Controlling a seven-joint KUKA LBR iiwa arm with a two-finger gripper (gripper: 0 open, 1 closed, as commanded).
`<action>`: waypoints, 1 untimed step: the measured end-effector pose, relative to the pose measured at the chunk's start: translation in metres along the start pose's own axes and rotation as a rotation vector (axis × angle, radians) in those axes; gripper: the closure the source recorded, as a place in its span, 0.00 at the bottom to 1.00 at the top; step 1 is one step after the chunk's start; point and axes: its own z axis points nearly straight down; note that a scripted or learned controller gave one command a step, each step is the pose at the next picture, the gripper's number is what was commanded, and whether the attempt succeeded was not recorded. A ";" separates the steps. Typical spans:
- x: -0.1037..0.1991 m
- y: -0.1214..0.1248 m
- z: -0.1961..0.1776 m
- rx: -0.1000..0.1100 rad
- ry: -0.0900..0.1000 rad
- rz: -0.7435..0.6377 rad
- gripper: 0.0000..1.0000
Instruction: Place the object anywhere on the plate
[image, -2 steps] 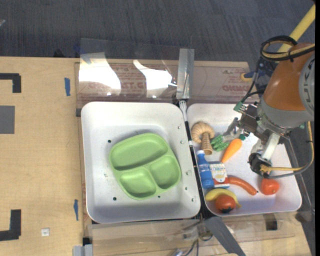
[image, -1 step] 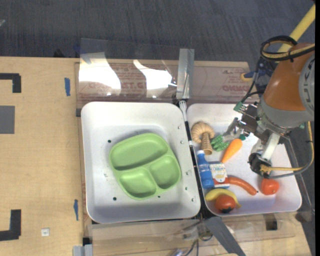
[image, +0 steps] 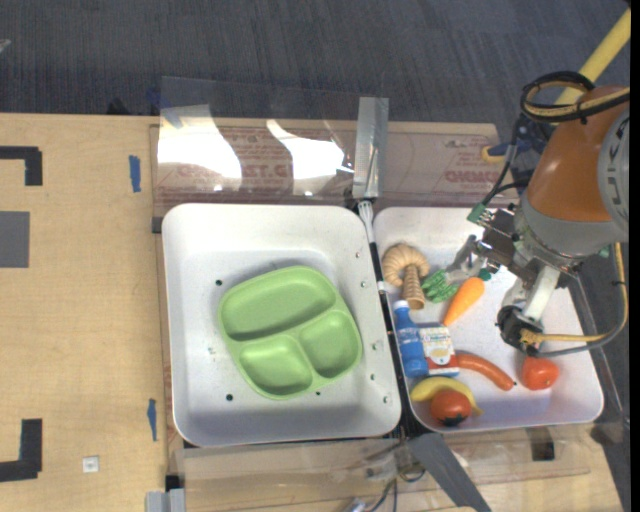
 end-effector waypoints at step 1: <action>0.000 0.000 0.000 0.000 0.000 0.000 0.00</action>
